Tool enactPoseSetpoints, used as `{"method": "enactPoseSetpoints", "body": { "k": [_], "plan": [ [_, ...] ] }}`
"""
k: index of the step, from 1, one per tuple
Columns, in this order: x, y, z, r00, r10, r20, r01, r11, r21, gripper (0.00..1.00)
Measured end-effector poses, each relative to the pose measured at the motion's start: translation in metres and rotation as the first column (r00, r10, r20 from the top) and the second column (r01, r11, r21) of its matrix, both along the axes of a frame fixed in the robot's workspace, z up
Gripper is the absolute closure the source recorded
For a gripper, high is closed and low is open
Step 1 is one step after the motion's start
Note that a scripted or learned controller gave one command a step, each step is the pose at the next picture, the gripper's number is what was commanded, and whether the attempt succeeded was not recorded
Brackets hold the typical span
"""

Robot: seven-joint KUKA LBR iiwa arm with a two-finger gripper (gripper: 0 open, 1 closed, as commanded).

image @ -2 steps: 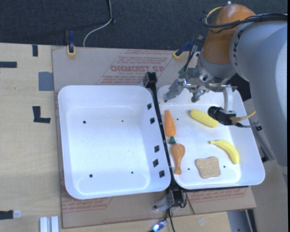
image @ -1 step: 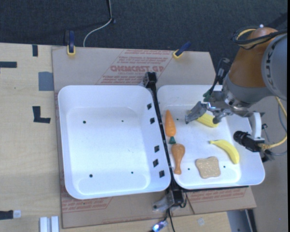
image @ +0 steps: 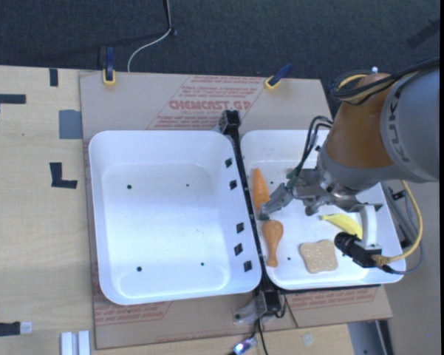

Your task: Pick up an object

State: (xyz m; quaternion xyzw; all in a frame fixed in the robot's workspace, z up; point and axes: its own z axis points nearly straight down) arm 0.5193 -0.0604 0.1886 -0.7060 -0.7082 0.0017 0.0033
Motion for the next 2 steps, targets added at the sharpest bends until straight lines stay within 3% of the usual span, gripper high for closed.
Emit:
{"method": "enactPoseSetpoints", "body": {
  "k": [1,2],
  "plan": [
    [0.008,0.019,-0.005,1.0,0.0,0.004,0.0,1.0,-0.002,0.0],
    [-0.004,-0.02,0.005,1.0,-0.004,0.006,0.004,1.0,-0.003,0.0]
  ]
}}
